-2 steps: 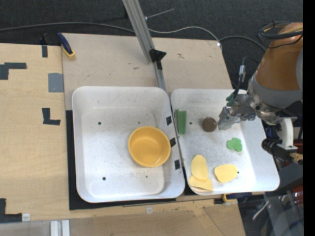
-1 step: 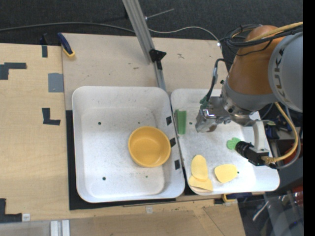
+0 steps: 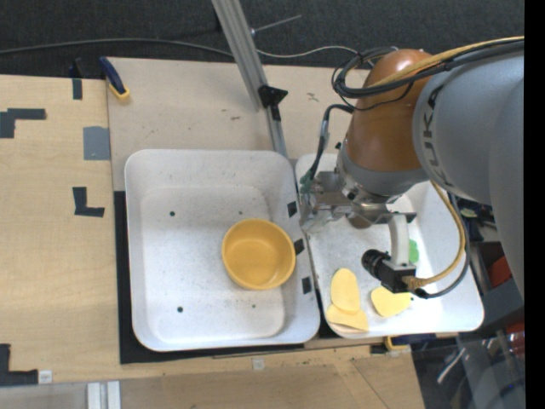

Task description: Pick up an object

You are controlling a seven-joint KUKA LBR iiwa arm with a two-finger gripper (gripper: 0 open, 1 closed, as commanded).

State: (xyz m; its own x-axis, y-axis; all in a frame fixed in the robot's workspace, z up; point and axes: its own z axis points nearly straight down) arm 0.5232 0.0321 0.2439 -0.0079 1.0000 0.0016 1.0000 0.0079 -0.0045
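The arm (image 3: 443,118) reaches in from three o'clock and bends down over the right bin (image 3: 451,313), its orange band sitting above the wrist. The gripper (image 3: 328,207) hangs at the bin's ten o'clock corner, close to the rim shared with the left bin (image 3: 162,313); whether it is spread or closed cannot be told from this slant, and nothing shows held in it. Two pale yellow pieces (image 3: 347,301) lie overlapping at the right bin's seven o'clock, with a third yellow piece (image 3: 389,302) just beside them toward three o'clock. A small green object (image 3: 414,251) (mostly hidden by the arm's hardware) sits further up. A yellow bowl (image 3: 258,253) stands upright in the left bin, toward its four o'clock side.
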